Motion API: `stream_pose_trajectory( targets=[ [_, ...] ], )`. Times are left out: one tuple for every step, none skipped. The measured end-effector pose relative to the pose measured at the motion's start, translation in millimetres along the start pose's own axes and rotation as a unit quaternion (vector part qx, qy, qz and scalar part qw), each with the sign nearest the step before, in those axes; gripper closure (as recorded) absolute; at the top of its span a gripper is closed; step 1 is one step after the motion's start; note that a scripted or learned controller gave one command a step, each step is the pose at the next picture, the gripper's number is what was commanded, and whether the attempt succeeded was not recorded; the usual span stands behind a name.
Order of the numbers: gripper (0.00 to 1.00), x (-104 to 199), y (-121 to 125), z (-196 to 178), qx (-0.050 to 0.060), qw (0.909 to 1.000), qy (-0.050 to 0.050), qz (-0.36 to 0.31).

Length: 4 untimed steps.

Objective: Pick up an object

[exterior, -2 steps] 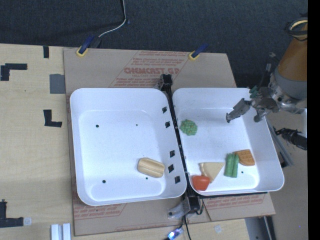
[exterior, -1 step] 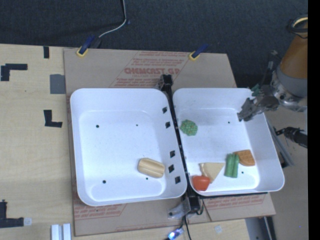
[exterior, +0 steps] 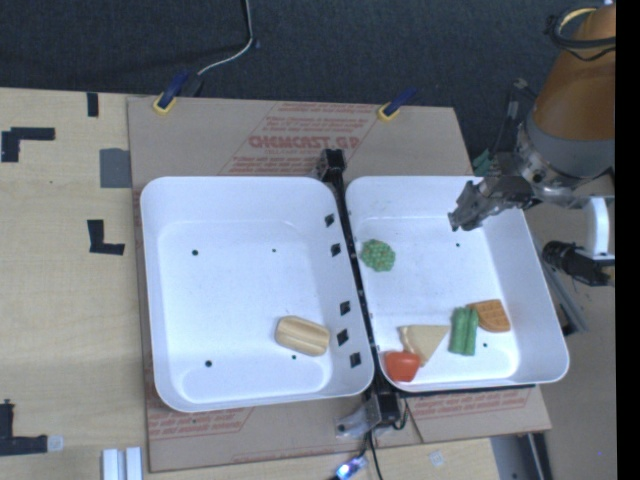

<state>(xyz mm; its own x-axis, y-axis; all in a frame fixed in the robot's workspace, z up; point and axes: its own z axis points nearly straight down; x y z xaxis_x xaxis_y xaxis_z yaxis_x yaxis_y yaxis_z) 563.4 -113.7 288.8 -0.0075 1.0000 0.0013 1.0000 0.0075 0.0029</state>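
Note:
The right bin (exterior: 520,268) holds a green broccoli-like piece (exterior: 378,256), a red tomato-like piece (exterior: 402,366), a pale yellow wedge (exterior: 425,340), a green stick (exterior: 463,330) and an orange waffle-like piece (exterior: 492,315). A tan bread roll (exterior: 302,335) lies in the left bin (exterior: 170,268). My gripper (exterior: 466,212) hangs over the upper right part of the right bin, well right of the broccoli piece and above the other items. Nothing shows between its fingers.
A black divider clip strip (exterior: 345,268) runs between the two bins. Both bins rest on a cardboard sheet (exterior: 300,138) on the bench. A cable (exterior: 240,28) trails at the back. The arm's grey body (exterior: 575,118) stands at the right.

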Motion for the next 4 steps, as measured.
stream_pose_trajectory(
  targets=[
    [1.00, 46, 4, -30, 0.000, 1.0000, 0.000, 0.000],
    [1.00, 117, 11, 47, 0.005, 1.0000, 0.000, 0.001],
    [1.00, 179, 11, -12, 0.000, 1.0000, 0.000, 0.000],
    [1.00, 245, 9, -21, 0.002, 1.0000, 0.000, 0.000]
  ],
)
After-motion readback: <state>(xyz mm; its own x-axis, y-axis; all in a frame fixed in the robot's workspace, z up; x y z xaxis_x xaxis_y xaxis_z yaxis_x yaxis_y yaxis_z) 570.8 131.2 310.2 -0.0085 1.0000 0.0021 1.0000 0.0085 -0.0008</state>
